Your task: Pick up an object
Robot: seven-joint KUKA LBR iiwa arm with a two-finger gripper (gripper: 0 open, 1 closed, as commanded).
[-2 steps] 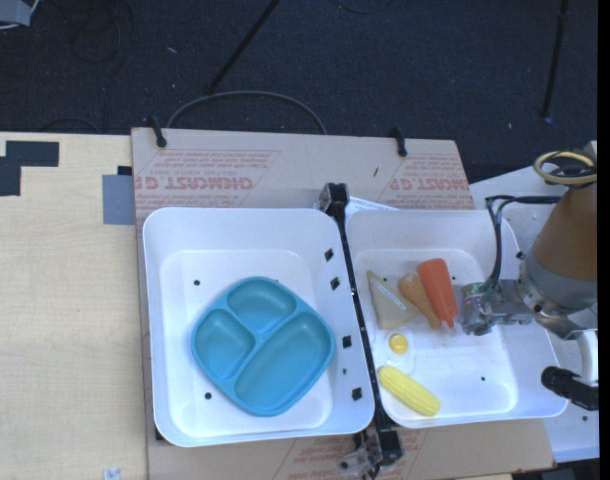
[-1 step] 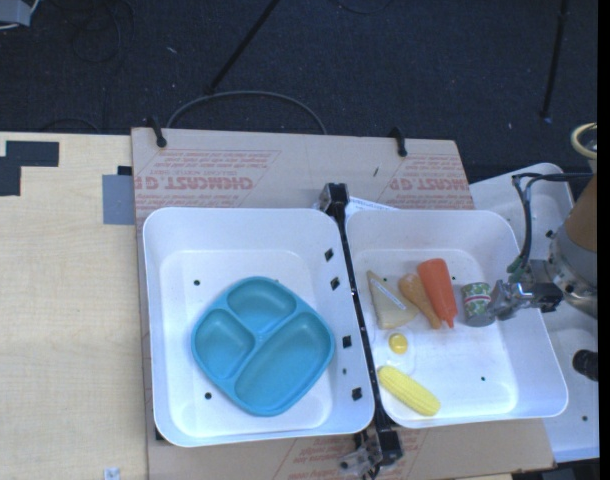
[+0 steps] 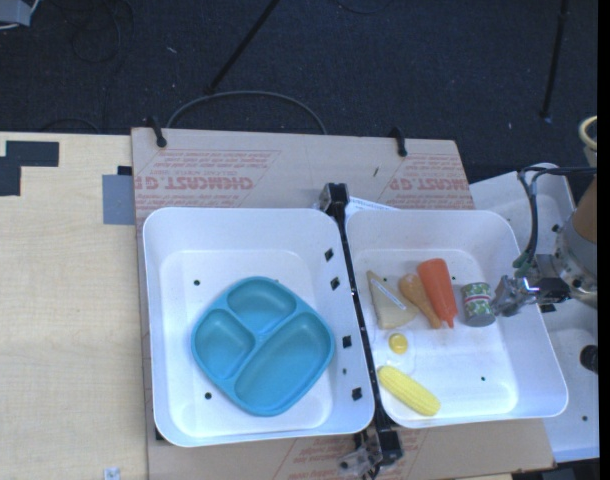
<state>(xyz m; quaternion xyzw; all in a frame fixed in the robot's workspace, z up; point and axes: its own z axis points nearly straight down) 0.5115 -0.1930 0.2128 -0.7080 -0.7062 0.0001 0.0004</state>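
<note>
Lighting's pretty even and bright over the bench, looks like it's coming from overhead. The two white bins (image 3: 425,413) are the brightest thing and run close to blown out on the floors, so wall detail gets washed. Shadows are soft and short, just a faint grey edge under the blue plate (image 3: 263,345) and the corn (image 3: 408,390). The dark carpet (image 3: 285,48) up top is underexposed, cables barely readable. Whole frame is a bit soft and low-res with a bluish cast; the gripper (image 3: 512,298) at the right looks smeary, small parts hard to make out.
</note>
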